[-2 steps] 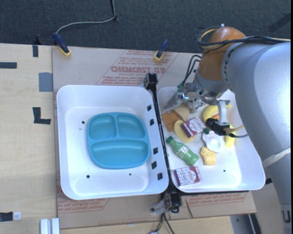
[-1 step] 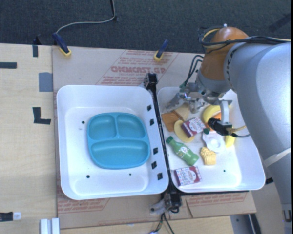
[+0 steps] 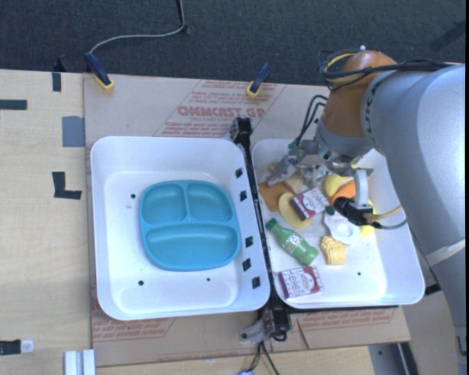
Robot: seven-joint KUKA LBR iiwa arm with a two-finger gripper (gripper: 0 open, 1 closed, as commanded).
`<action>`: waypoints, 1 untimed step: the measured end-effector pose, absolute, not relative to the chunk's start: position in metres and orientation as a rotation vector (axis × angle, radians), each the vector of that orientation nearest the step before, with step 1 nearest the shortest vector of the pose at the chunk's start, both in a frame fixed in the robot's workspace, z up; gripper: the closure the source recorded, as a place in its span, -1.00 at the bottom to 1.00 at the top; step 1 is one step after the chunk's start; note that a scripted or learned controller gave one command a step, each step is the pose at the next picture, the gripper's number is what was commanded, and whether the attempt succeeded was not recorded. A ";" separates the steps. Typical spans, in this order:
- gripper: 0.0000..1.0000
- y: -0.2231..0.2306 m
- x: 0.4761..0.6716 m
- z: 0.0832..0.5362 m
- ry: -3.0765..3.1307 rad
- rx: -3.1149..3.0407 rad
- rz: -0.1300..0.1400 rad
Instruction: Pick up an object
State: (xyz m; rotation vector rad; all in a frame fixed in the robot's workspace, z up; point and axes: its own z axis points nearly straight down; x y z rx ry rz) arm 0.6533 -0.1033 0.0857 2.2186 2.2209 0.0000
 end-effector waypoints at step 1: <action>-1.00 -0.099 0.669 0.085 2.222 2.219 0.001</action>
